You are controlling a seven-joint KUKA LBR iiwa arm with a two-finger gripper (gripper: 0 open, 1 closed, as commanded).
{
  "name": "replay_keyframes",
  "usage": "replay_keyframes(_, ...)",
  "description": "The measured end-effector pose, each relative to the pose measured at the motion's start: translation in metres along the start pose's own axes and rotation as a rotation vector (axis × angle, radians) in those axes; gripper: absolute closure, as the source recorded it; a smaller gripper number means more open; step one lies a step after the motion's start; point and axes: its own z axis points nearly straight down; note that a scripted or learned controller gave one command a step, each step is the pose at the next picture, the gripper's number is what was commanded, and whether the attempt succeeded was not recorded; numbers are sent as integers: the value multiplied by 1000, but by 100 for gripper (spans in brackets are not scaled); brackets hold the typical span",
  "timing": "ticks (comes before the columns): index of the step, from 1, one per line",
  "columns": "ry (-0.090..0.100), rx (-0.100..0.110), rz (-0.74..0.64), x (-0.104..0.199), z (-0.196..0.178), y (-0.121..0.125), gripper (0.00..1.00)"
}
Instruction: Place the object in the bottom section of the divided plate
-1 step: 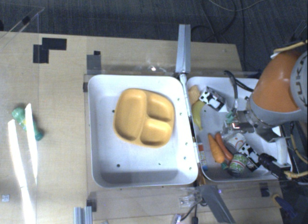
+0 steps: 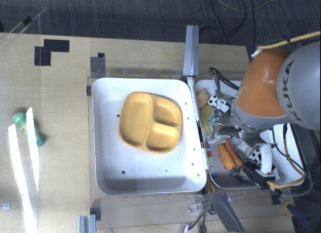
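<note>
The grey arm [image 2: 296,86] with its orange band looms largest, hanging over the right bin [image 2: 281,182] and hiding the tool; whether it is clenched or released cannot be told. Below the arm's wrist in that bin lie orange, carrot-like pieces [image 2: 227,156] among other small items, probably the object to move. The yellow divided plate [image 2: 150,122] sits in the left bin [image 2: 145,179], just across the shared wall from the right bin. Risks: a crowded bin could cause a missed or double grasp, and the carry could snag the wall or drop into the wrong section.
</note>
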Motion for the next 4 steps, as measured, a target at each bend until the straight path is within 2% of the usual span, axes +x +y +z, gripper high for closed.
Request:
replay_keyframes(1, -2, -4, -192, 28, -135, 1, 100)
replay_keyframes(2, -1, 3, -192, 54, -28, 0, 100)
replay_keyframes(3, -1, -2, -108, -15, -43, 0, 100)
replay_keyframes(4, -1, 2, -80, 30, -19, 20, 100)
